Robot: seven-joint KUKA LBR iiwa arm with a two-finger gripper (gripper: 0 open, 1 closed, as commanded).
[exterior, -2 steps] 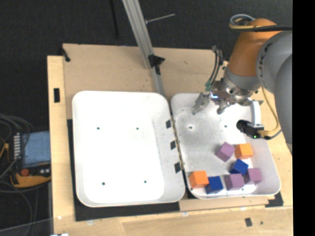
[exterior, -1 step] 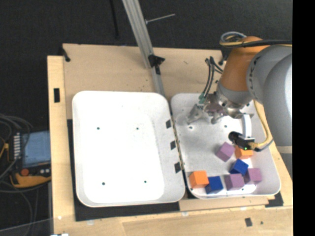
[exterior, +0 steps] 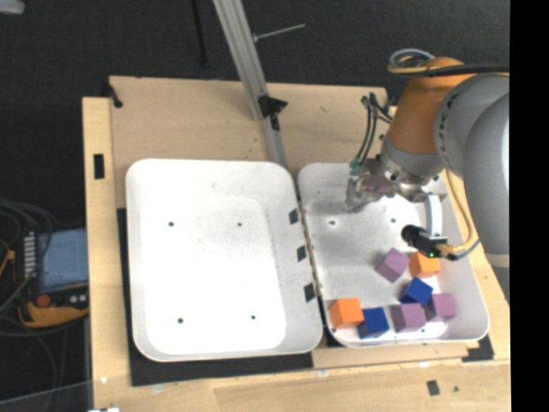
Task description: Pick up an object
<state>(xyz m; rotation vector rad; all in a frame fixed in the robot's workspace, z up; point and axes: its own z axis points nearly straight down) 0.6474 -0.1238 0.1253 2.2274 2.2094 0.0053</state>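
Camera view: arm's jaws (exterior: 358, 187) hover over the right bin's (exterior: 330, 230) bare far end, grip state unreadable; blocks (exterior: 403, 294) cluster near.

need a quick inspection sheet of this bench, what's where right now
surface: wooden bench bearing a left bin and a right bin
job's things: orange, blue and purple blocks clustered in the right bin's near corner
clutter: nothing seen
grippers: gripper over the right bin's far end, apart from the blocks
cables: cables along the wrist
surroundings: slanted metal pole; blue device left of the bench
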